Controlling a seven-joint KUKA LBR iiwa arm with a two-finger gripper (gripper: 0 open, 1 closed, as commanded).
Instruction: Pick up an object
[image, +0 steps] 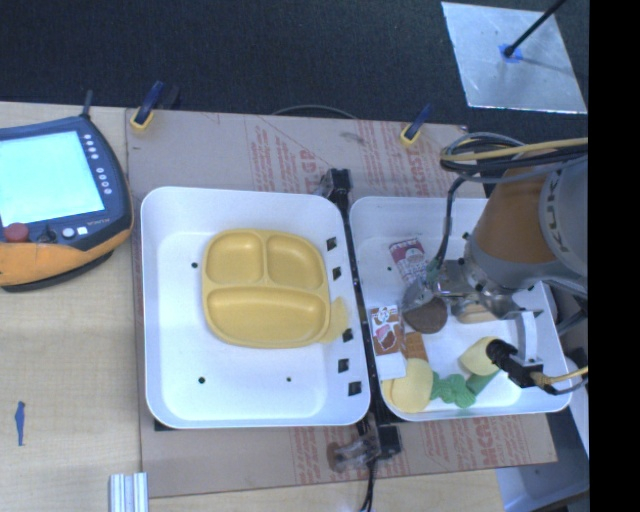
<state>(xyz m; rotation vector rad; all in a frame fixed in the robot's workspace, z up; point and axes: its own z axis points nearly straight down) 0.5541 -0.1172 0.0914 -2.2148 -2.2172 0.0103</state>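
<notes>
The right bin (372, 236) holds several small objects. A red and white packet (406, 257) lies near its back. A dark brown round piece (429, 319) sits in the middle, with a printed packet (385, 328) and a brown block (415, 348) to its left. At the front lie a pale yellow piece (410, 386), a green toy (457, 391) and a yellow object (480, 356). My gripper (424, 295) hangs low over the bin's middle, just above the dark brown piece. The arm's body hides the bin's right part.
The left bin (170, 300) carries a yellow divided plate (266, 288). A teach pendant (55, 200) lies on the bench at far left. Black clips (345, 330) line the wall between the bins. Cables (500, 150) loop above the arm's orange band (515, 220).
</notes>
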